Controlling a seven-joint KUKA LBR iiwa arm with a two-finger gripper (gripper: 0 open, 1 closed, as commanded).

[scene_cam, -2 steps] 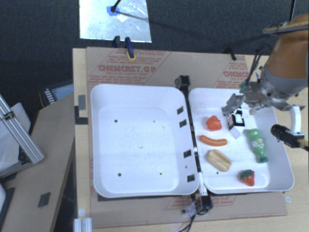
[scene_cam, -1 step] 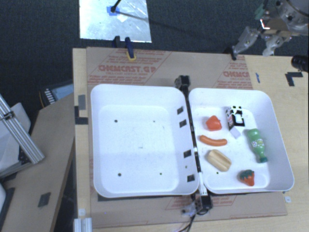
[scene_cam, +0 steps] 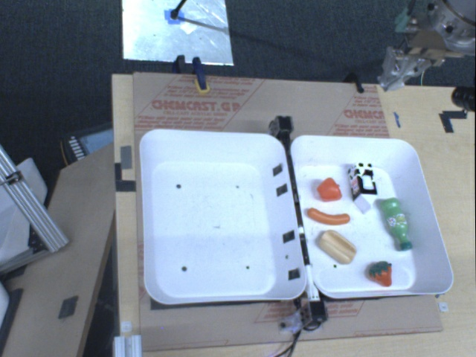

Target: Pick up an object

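The right bin (scene_cam: 428, 222) holds several toy items: an orange-red pepper-like piece (scene_cam: 329, 190), a black and white carton (scene_cam: 362, 179), a sausage (scene_cam: 328, 216), a hot dog bun (scene_cam: 336, 245), a green bottle (scene_cam: 395, 223) and a strawberry (scene_cam: 380, 273). My gripper (scene_cam: 396, 67) hangs high at the upper right of the camera view, beyond the bins' far edge and well away from the items. Nothing is seen between its fingers.
The left bin (scene_cam: 216, 214) lies beside the right one, joined by a black hinge strip (scene_cam: 291, 199). Both rest on a cardboard sheet (scene_cam: 245, 103). A shiny metal plate (scene_cam: 177, 21) lies on the dark floor at the back.
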